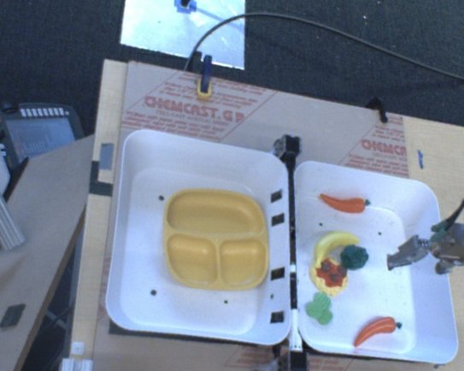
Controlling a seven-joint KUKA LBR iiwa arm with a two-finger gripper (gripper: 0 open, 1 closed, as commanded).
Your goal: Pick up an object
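A: Gripper state?
B: Over the right bin, near its right edge. Can't tell the opening, nothing visibly held.
A: Objects?
B: Carrot by the far edge, pepper near front, banana and broccoli mid-bin.

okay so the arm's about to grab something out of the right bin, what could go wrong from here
The toys crowd together: the banana, the dark green piece and the red and yellow piece touch or overlap, so the hand could nudge or catch more than one. The lower orange pepper lies near the right bin front wall, which might block a finger. The hand sits above the bin floor, so a short descent may close on nothing.
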